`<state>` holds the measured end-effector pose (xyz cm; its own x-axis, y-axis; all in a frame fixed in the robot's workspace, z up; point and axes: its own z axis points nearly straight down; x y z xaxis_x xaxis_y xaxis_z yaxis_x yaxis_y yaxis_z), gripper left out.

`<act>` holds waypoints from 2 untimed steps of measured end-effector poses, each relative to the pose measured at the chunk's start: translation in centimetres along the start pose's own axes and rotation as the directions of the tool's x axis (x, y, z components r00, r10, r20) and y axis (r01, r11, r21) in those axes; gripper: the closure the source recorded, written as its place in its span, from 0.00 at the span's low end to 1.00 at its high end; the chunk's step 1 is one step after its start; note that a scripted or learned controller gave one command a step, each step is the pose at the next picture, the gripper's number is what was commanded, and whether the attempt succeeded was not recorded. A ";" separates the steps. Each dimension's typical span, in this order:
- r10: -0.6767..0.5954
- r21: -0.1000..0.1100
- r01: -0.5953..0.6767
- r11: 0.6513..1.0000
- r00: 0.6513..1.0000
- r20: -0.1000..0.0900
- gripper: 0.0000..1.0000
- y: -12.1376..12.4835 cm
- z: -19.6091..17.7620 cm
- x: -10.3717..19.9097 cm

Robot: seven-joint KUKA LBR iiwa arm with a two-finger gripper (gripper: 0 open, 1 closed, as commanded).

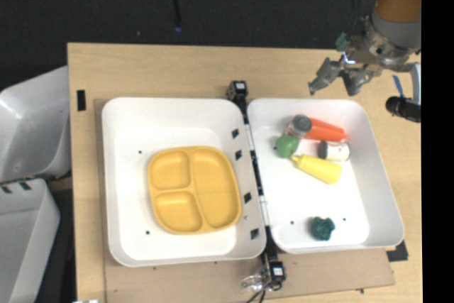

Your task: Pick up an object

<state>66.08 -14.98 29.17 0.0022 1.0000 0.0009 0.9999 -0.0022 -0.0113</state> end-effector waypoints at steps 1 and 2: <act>-0.003 -0.013 0.003 1.000 1.000 0.002 0.00 0.1 -0.8 0.0; -0.002 -0.008 0.002 1.000 1.000 0.003 0.00 0.1 5.3 0.5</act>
<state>66.15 -14.49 23.92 -0.0002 1.0000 -0.0019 1.0000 0.0002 -0.0034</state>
